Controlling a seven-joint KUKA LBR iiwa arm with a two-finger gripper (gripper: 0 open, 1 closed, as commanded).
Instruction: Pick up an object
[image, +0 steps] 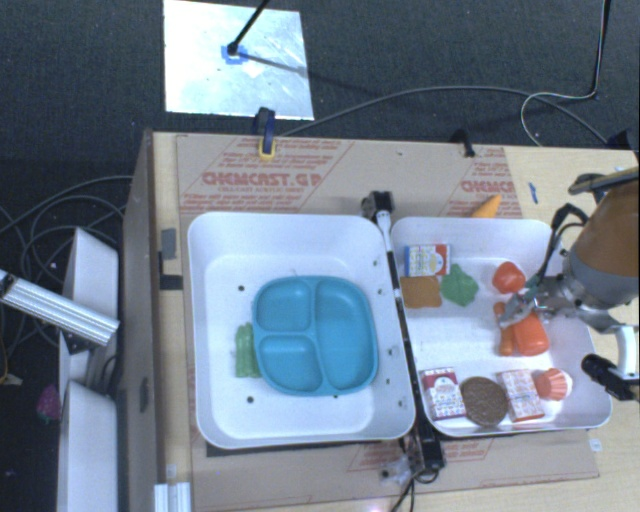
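Figure: two white bins side by side on the counter (300, 165). The left bin (215, 300) carries a blue tray (315, 335) and a green piece (245, 350) at its left edge. The right bin (580, 410) holds the loose pickable items: a red-and-white carton (427, 260), brown square (421, 292), green lump (460, 286), red ball (508, 276), brown disc (485, 400) and two small packets (441, 392) (520, 393), spread apart, which I judge leaves room for a descent. My jaws (522, 306) hang low in the right bin, at the top of an orange block (527, 335). I cannot tell whether they are released or clenched, nor whether the block is grasped.
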